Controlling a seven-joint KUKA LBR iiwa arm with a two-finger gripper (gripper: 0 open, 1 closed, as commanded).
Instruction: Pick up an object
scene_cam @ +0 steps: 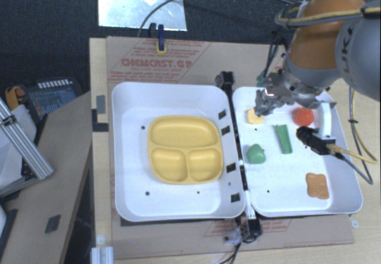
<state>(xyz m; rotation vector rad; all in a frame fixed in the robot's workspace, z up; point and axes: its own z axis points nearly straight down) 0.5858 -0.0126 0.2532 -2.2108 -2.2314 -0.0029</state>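
Gripper [266, 104] sits over back-left part of right bin [348, 197]. Small pale yellow piece [255, 117] lies flat just below and left of it, touching or nearly so. Red-orange round object [304, 116] lies to its right, near. Green stick [283, 138] lies lengthwise below the gripper, slightly right. Green rounded lump [256, 153] lies further below, by the bin's left wall. Orange-brown flat waffle-like piece [317, 185] lies well apart, toward front-right corner.

Right bin [345, 197] centre open; green stick [283, 138], green lump [256, 153] crowd left.
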